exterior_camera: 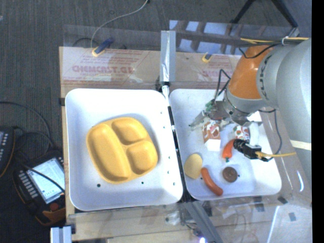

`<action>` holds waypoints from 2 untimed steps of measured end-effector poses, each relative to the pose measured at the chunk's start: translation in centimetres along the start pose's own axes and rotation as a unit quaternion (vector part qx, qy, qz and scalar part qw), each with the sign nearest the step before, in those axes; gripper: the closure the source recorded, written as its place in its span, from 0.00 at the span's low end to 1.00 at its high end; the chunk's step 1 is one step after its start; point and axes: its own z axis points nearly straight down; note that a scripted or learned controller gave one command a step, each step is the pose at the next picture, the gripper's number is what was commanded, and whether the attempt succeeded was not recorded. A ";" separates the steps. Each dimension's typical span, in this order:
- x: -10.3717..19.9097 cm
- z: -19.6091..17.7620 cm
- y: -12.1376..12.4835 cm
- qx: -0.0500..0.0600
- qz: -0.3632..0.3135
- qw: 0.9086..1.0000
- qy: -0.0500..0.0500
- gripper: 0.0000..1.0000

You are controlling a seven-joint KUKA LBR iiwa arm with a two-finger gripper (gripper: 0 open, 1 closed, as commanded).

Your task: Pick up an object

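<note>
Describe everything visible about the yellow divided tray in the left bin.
The yellow divided tray lies flat and right side up near the middle of the left bin, turned at a slight angle to the bin's walls. It looks like smooth moulded plastic with rounded corners and three compartments: one long section along its left side and two smaller ones on its right. The tray rests only on the bin floor, apart from every wall.
</note>
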 end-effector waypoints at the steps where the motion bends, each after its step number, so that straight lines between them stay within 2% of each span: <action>1: 0.1 -0.9 0.0 0.000 0.000 1.000 0.001 1.00; 2: 5.6 -10.1 1.5 0.001 -0.001 1.000 0.000 1.00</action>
